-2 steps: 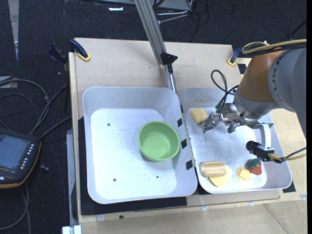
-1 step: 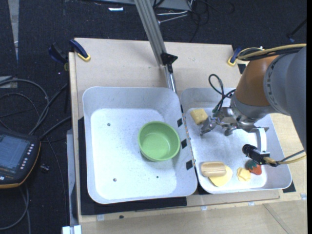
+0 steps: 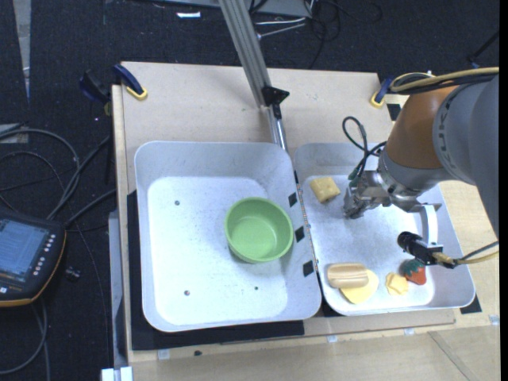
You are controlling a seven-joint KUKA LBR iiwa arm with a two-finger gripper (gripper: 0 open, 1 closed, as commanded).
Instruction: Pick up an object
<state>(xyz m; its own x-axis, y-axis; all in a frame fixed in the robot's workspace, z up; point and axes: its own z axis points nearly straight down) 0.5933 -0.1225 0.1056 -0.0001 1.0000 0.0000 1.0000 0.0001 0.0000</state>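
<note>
Gripper (image 3: 355, 206) is low in the right bin (image 3: 452, 236), toward its upper-left part. Fingers' state: can't tell, they blur against the wrist hardware; nothing visibly between them. Nearest candidate is the tan sponge-like block (image 3: 324, 188), just beside the gripper, up-left of it, apart. Hot-dog bun toy (image 3: 348, 275) on a yellow piece (image 3: 359, 291) lies toward the front edge, long axis left-right. Small yellow chunk (image 3: 397, 284) and red toy (image 3: 414, 273) at front right. Green bowl (image 3: 258, 228) sits in the left bin (image 3: 171, 213), well apart. Likely next: short shift up-left.
</note>
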